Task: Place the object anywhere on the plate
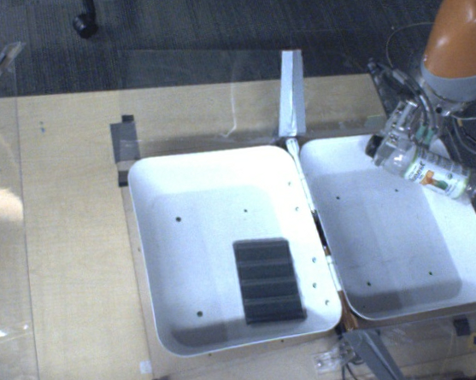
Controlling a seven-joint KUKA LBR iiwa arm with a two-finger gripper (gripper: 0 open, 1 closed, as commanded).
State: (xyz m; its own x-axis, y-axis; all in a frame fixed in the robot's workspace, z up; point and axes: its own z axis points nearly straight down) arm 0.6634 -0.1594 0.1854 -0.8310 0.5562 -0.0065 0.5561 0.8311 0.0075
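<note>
A clear plastic bottle point(432, 175) with a small coloured label lies at a slant by the right bin's point(406, 293) far right wall. My gripper point(401, 133) is right at the bottle's upper left end, overlapping it, under the orange-banded wrist point(458, 29). Glare and the clear plastic hide how the gripper meets the bottle. The plate point(269, 280) is a dark ribbed rectangle lying flat in the left bin point(178, 192), near its front right corner and far from the gripper.
A thin divider between the bins runs from a grey post point(291, 92) at the back. Cables point(471, 126) hang beside the wrist at the right. The wooden bench point(56, 250) stretches to the left.
</note>
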